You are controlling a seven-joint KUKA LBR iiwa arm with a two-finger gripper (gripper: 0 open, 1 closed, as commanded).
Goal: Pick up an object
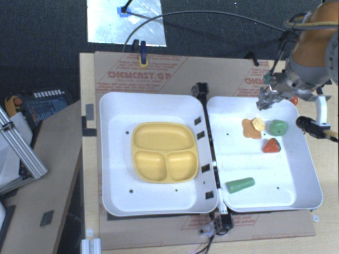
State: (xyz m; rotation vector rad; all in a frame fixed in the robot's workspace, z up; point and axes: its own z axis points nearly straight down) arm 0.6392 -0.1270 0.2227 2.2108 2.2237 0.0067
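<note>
We hover our gripper (265, 100) above the right white bin's (296, 194) far edge, near the small orange piece (251, 129); jaws' opening indiscernible.

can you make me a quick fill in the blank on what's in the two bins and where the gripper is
1. The yellow divided tray lies in the ____ bin.
2. The tray has ____ compartments.
3. The green cylinder lies nearer the ____ edge of the right bin than the other items.
4. The gripper is over the ____ bin.

Missing words: left; three; front; right
</note>
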